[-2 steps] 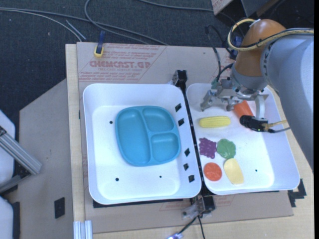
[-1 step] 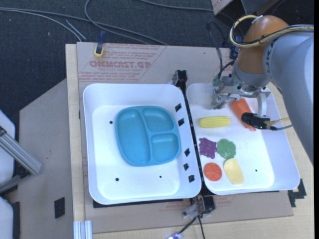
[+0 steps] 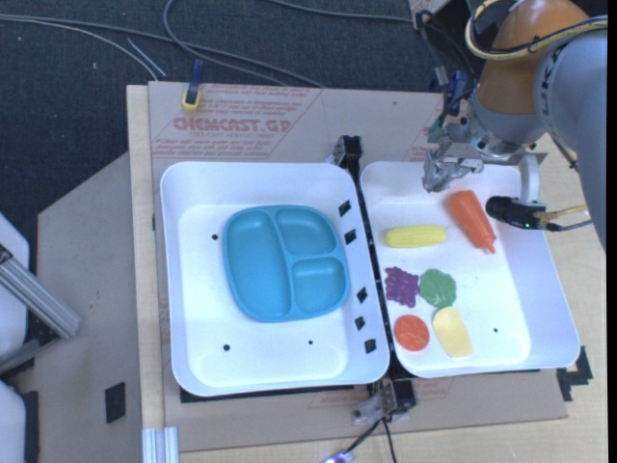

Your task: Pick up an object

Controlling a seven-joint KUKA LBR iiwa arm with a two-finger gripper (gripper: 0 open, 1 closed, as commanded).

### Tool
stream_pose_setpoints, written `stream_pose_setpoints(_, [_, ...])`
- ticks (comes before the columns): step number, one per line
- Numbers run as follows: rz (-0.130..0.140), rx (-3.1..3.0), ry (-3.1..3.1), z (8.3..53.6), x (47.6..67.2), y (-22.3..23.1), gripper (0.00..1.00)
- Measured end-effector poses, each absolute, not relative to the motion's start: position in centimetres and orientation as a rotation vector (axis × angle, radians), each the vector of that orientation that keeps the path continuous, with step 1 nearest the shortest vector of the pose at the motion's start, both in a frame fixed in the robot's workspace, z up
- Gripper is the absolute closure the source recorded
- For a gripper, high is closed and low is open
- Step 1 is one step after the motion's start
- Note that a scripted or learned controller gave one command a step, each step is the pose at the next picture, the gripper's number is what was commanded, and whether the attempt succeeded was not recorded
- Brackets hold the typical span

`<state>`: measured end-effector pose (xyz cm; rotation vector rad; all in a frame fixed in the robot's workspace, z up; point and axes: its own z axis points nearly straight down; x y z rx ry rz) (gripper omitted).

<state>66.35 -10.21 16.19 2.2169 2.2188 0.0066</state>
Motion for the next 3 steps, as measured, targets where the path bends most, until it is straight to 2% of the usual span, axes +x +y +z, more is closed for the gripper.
stream_pose_setpoints(1, [0.007,2.216,2.219,21.7,66.5,-10.2,1.00])
stream_pose_setpoints(2, [0.000,2.218,2.230,21.0,65.5,-4.6,1.00])
stream_pose_setpoints(3, [0.001,2.217,2.231,22.1,63.9,0.9,1.00])
